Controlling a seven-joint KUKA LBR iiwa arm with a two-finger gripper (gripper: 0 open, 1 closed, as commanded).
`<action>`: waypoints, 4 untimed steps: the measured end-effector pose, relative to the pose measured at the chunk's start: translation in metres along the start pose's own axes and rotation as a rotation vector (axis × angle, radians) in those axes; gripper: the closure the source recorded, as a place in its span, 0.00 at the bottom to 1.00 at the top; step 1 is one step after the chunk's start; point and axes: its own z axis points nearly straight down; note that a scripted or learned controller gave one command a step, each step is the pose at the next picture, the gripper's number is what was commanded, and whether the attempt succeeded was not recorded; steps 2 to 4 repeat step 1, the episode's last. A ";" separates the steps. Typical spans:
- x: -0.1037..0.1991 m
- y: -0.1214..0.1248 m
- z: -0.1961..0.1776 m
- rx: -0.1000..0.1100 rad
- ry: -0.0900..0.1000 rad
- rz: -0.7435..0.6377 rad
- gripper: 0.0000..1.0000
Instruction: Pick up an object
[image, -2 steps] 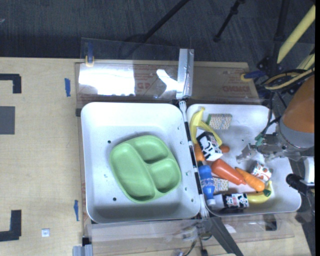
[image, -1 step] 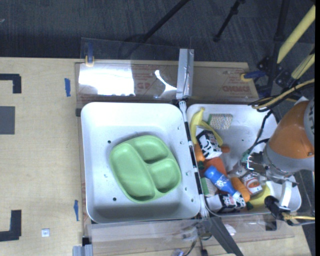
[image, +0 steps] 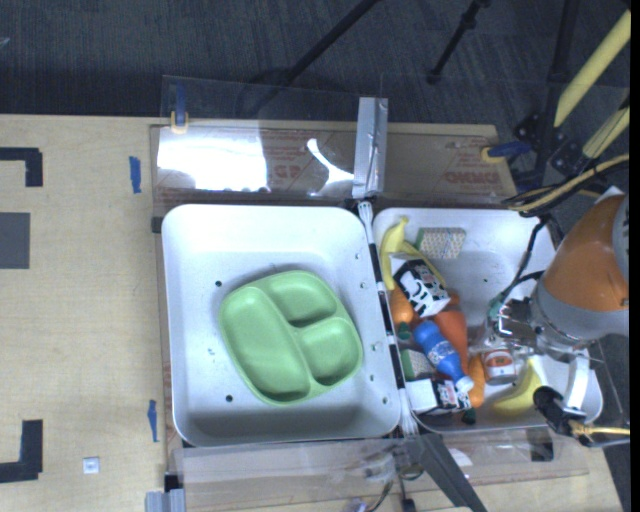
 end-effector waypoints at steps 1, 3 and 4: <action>0.074 0.013 -0.125 0.014 0.000 0.050 1.00; 0.074 0.013 -0.125 0.014 0.000 0.050 1.00; 0.074 0.013 -0.125 0.014 0.000 0.050 1.00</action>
